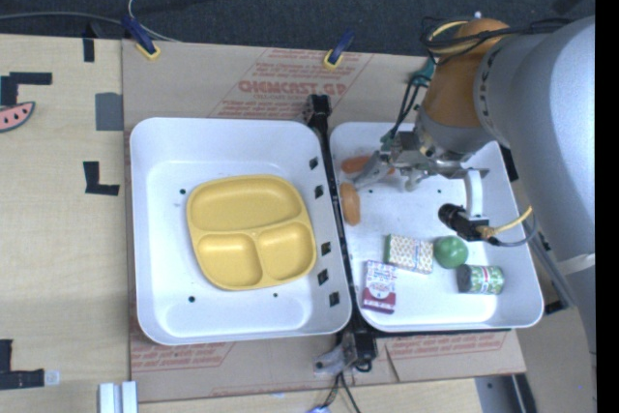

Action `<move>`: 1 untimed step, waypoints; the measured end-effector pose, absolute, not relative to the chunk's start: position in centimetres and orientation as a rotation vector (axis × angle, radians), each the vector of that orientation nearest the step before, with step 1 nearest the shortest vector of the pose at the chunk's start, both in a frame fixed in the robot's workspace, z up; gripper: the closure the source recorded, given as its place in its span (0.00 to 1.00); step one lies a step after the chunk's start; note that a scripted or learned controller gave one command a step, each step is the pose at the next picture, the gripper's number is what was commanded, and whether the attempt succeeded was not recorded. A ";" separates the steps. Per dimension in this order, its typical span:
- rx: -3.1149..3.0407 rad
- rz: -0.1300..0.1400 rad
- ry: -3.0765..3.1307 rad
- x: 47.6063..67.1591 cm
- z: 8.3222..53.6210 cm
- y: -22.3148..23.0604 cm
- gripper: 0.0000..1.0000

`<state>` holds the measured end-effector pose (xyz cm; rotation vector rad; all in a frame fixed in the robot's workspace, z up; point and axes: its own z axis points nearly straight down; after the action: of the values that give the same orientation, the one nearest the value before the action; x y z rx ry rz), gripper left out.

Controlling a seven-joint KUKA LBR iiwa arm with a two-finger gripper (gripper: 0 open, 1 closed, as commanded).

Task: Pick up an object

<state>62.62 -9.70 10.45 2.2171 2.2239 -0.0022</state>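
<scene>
Down in the right bin point(527, 300), the gripper point(395, 164) hangs low over the far left part, and whether its fingers are spread or pressed together cannot be told from this slant. Just left of the gripper lies an orange-red sausage-like piece point(356, 164), close to the metal tip, though nothing shows it pinched. Slightly nearer than that piece, against the bin's left wall, sits an orange rounded object point(349, 204).

Behind the gripper rises the grey arm point(556, 111) with its orange band point(455, 82), filling the right side above the bin, and a black fitting point(462, 222) with a yellow cable hangs off it over the bin's right part.

Toward the bin's near side rest a small patterned packet point(410, 253), a green ball point(450, 252) just right of the packet, a dark can lying on its side point(481, 280) near the ball, and a red-and-white box point(381, 286) by the near left corner.

Left of the right bin, the left bin point(160, 208) holds a yellow compartment tray point(251, 231). Both bins sit on cardboard point(271, 82) spread over the desk point(53, 208).
</scene>
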 end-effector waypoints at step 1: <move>2.218 0.001 2.223 66.9 8.5 -10.2 0.00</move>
<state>66.89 -10.19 8.52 2.2180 2.2234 0.0014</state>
